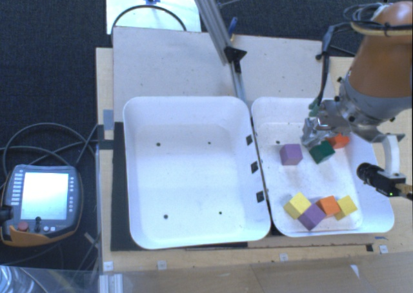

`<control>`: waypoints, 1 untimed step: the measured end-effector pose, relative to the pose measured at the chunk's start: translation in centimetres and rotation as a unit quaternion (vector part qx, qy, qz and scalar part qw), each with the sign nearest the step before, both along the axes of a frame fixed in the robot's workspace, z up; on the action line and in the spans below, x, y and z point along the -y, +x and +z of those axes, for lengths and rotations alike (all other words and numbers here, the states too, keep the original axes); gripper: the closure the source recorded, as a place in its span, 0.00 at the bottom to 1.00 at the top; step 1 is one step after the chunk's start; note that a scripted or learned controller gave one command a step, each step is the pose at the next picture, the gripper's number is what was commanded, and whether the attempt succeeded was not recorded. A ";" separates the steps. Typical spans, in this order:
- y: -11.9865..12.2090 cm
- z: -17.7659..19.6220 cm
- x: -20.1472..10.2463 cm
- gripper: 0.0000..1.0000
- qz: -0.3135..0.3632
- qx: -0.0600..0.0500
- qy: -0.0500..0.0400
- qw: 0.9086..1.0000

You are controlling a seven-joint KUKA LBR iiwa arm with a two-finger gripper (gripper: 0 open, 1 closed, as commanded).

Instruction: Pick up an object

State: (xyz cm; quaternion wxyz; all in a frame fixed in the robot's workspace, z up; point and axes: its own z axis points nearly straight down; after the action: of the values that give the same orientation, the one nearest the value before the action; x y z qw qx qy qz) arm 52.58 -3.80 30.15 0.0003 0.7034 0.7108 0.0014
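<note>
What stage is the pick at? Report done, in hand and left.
Done: the arm has reached into the right white bin, and the gripper sits low beside the green block and the orange block. In hand: nothing visibly held; the grip cannot be made out. Left: grasp and lift one. The purple cube and the four-block cluster lie untouched.

Fixed overhead slant over both bins (193, 108)

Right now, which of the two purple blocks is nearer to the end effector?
The lone purple block, lying just left of the end effector. The other purple block sits in the cluster with yellow and orange blocks at the bin's front.
</note>
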 end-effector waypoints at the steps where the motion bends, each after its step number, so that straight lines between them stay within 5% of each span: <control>1: 0.6 -1.2 -4.1 1.00 -0.001 -0.001 0.000 1.000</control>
State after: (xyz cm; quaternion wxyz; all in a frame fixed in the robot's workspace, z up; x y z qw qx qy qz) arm 53.14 0.32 28.95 -0.0002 0.7038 0.7104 0.0009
